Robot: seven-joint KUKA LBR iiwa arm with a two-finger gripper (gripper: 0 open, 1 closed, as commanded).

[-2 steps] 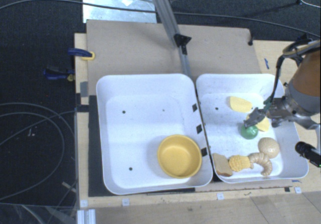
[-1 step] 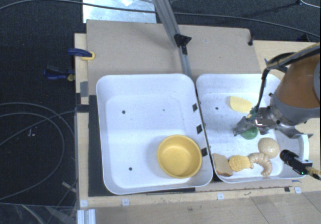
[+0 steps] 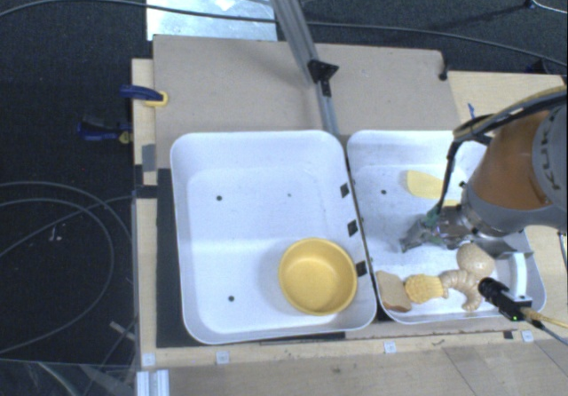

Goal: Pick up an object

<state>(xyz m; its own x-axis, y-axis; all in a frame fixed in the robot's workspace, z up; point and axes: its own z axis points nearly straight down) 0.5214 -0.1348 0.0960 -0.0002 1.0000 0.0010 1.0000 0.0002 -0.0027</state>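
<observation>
My gripper (image 3: pixel 415 237) hangs low in the middle of the right bin (image 3: pixel 382 163), on the grey arm with the orange band (image 3: pixel 519 168) coming in from the right. A flat yellow piece (image 3: pixel 426 183) lies just behind it. In front of it, along the bin's near wall, lie a tan bread-like piece (image 3: pixel 393 291), a yellow knobbly object (image 3: pixel 425 287) and a beige rounded figure (image 3: pixel 468 272). The arm's wrist covers part of the beige figure. Nothing shows in the gripper.
A yellow bowl (image 3: pixel 318 275) sits at the front right of the left bin (image 3: pixel 222 163). A grey pole (image 3: pixel 297 26) slants over the bench from the back down to the seam between the two bins. Blue clamps (image 3: pixel 142 95) grip the bench's left edge.
</observation>
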